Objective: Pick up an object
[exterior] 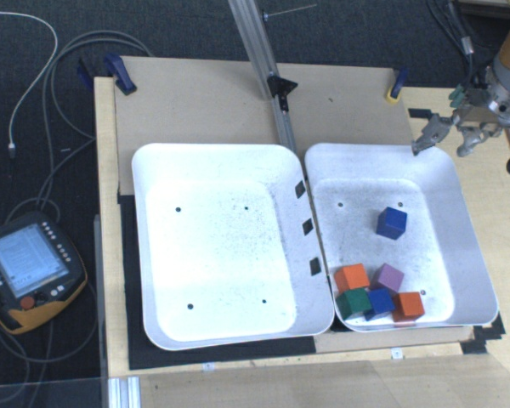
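A dark blue cube (392, 223) sits alone in the middle of the right bin (459, 219). At that bin's near edge several blocks crowd together: an orange one (351, 277), a purple one (389, 276), a green one (353, 303), a blue one (380, 301) and an orange-red one (408, 306). My gripper (446, 142) hangs over the right bin's far right corner, well beyond the blue cube. Its two fingers are spread apart, with nothing between them.
The left bin (153, 228) lies beside the right one. A slanted metal post (255, 32) rises from the bench's far edge between the bins. Blue clamps (119, 72) hold the board's far corners. A pendant (25, 266) lies off the bench at left.
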